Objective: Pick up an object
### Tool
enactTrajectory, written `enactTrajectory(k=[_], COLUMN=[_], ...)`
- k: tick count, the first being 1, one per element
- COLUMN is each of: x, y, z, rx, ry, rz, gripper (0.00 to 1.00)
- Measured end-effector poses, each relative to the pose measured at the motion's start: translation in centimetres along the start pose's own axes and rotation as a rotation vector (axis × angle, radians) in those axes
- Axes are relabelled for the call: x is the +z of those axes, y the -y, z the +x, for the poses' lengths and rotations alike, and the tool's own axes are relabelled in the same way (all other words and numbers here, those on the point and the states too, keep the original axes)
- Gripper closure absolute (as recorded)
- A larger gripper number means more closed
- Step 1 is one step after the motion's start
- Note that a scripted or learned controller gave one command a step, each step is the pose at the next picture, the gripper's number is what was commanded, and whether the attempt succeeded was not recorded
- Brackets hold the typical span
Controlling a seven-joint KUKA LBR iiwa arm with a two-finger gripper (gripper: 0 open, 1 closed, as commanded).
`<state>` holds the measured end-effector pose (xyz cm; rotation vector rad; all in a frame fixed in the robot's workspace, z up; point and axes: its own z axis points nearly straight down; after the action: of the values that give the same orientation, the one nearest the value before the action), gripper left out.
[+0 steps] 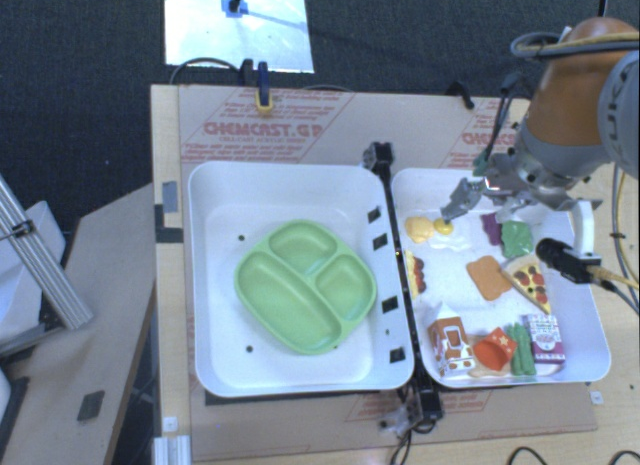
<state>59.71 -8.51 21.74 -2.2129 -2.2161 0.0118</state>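
Note:
The right bin holds several toy foods: a fried egg, a toast slice, a pizza slice, a green leafy piece, a purple piece, a small house-shaped carton, a red-orange piece and a red-and-white packet. My gripper hangs over the bin's back left part, just above and right of the fried egg. Nothing is visible between its fingers.
The left bin holds a green divided plate. A black hinged divider runs between the bins. The arm with its orange band leans in from the upper right, with black cables trailing over the right bin.

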Motion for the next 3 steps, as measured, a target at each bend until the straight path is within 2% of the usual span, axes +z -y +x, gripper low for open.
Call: enactTrajectory(k=[1,2,3], x=[-0.7,5.3,10.0], y=[-0.2,-0.1,-1.1], z=[0.0,-0.6,-0.7], rx=[-0.002,0.001,0.000], ry=[0.001,0.001,0.001], rz=[-0.013,-0.009,-0.011], gripper=[0.00,0.00,0.00])
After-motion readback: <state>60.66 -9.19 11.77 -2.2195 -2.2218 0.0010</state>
